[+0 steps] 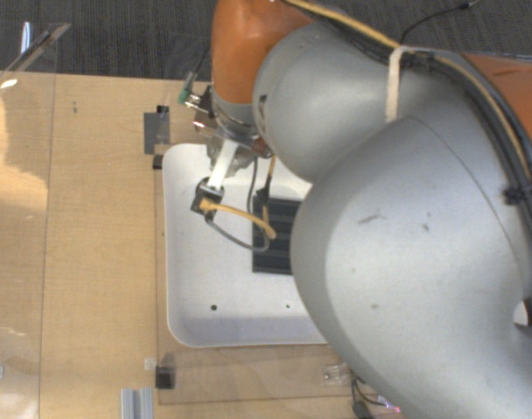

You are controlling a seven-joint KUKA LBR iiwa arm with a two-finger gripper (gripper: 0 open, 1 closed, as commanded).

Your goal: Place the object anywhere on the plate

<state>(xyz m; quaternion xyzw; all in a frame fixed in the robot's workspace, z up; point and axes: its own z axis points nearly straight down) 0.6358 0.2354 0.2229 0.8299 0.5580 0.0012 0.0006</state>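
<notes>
Grey arm [405,234] looms over white bin [196,312]
Its orange band [235,42] tops the wrist; gripper [274,234] hangs over the bin, grasp impossible to tell.

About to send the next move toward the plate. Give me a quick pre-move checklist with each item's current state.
1. Gripper over a bin: ok. The gripper hangs above the upper part of the white bin.
2. Hold on the object: cannot tell. The wrist hides it from above.
3. Location of the plate: cannot tell. The arm covers the view's right half.
4. Clearance from the black ribbed block: cannot tell. It lies in the bin beside the gripper, partly under the arm.
5. Camera sight of the drop area: not ok. The arm blocks it.
</notes>
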